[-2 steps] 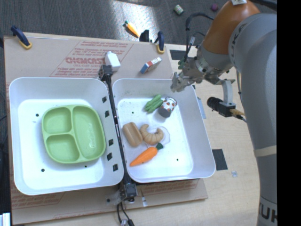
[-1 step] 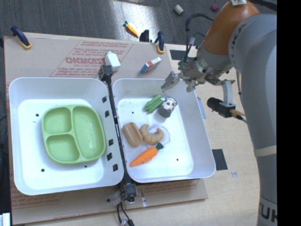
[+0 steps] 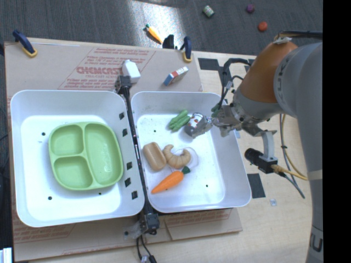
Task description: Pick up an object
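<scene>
Even bright light; floor (image 3: 159, 15) glare patch.

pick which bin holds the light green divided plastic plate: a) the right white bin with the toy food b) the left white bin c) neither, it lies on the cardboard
b: the light green divided plastic plate lies flat in the left white bin, while the orange toy carrot and croissant lie in the right white bin.

Tray (image 3: 85, 155) in left bin (image 3: 19, 163) (carrot (image 3: 168, 182) in right bin (image 3: 233, 179)).
</scene>
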Action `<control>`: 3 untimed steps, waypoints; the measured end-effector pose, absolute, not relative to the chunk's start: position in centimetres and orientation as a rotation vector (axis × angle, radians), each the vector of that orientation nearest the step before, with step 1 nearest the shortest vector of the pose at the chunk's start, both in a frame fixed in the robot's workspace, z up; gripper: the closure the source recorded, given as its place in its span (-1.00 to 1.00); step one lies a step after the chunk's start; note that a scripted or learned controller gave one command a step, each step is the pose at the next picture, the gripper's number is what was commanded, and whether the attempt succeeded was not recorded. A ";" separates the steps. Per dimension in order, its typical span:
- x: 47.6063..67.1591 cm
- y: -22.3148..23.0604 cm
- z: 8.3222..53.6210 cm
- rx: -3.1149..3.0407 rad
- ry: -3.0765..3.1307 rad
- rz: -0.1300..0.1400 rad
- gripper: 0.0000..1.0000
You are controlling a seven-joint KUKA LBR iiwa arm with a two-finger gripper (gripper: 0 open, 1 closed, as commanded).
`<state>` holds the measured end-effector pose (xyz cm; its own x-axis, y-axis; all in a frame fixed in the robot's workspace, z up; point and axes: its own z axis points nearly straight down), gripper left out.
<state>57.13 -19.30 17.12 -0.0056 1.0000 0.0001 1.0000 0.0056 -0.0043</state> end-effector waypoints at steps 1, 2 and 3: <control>51.0 -18.0 10.3 -2.219 -2.229 -0.004 -1.00; 55.0 -13.4 9.2 -2.210 -2.230 0.002 -1.00; 61.4 -10.1 9.6 -2.239 -2.234 0.010 -1.00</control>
